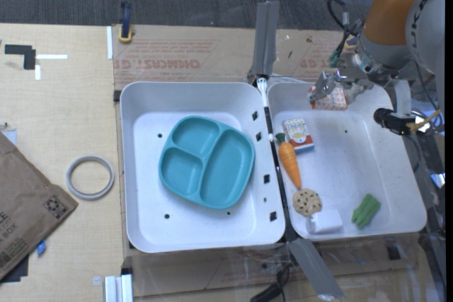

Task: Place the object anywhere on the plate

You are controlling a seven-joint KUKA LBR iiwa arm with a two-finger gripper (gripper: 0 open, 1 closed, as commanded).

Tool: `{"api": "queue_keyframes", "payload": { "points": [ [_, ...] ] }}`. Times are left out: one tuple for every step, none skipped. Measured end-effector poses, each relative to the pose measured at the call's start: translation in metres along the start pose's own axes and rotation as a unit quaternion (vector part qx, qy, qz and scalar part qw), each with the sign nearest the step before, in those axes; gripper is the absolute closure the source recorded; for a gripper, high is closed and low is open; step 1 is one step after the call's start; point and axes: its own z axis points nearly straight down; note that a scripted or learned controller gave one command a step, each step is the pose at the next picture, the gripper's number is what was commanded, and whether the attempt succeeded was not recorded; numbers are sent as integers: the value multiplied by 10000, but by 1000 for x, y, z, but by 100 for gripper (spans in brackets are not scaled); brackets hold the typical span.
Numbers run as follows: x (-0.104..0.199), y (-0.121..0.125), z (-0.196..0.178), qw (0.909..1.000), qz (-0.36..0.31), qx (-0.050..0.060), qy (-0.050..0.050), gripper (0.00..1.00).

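Main risk from here, imo: the small pink-and-white box (333, 99) drops short of the teal divided plate (207, 160). The box is up and to the right of the plate, at the far wall of the right bin (396, 173), touching or just under the gripper (324, 88). I can't tell from this angle whether the gripper is clamped on it or just resting beside it, since the tips blur into the box's top-left corner. If the hold is weak or off-centre, a fast sideways carry toward the plate could shake the box loose, and it'd fall among the stuff right of the plate: the milk-carton toy (298, 133), the carrot (289, 160) and the cookie (306, 201). Second worry is the doubled bin rims just right of the plate. A low pass could clip the box there and knock it out. Third: the plate sits tilted in the left bin (141, 208) w/ raised dividers, so a release from too high up may let the box bounce off toward the bin floor. Task looks not yet done; nothing is on the plate.
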Motion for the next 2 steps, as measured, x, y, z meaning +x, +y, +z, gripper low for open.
{"api": "queue_keyframes", "payload": {
  "points": [
    [86, -58, -9, 9906, 1369, 17, 1, 100],
    [173, -49, -8, 9929, 1192, 9, -9, 100]
  ]
}}
